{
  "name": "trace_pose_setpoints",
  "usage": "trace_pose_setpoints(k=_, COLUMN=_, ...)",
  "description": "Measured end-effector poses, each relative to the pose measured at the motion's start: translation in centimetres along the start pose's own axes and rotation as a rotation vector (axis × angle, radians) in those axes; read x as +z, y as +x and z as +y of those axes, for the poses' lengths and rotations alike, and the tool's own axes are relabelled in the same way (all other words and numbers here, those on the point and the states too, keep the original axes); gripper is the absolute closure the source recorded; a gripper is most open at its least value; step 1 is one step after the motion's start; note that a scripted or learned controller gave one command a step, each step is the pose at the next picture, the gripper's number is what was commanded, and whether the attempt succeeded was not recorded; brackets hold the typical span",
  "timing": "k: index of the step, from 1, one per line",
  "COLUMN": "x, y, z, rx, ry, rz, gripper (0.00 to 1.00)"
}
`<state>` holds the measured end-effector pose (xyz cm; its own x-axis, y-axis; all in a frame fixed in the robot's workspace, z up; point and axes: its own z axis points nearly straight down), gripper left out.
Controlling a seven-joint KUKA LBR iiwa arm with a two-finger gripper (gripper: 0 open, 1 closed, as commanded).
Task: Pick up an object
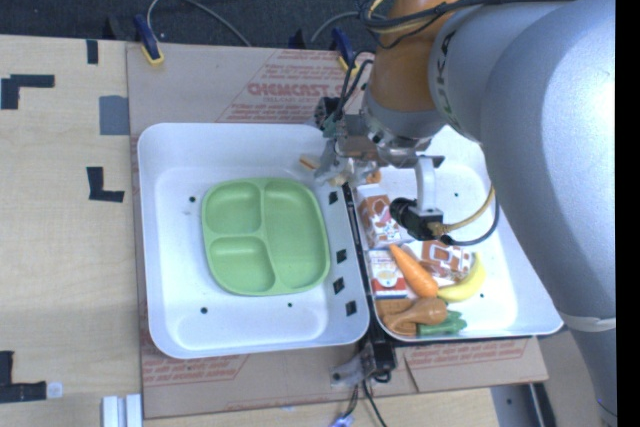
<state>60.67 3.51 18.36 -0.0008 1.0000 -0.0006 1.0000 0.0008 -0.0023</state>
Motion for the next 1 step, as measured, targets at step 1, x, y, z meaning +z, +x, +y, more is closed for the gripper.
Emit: trace_pose_setpoints(k=1, x=-1.32, y=-4.35, z=-1.37, rx=0.001, ry=0.0, rz=-0.001, gripper=1.0)
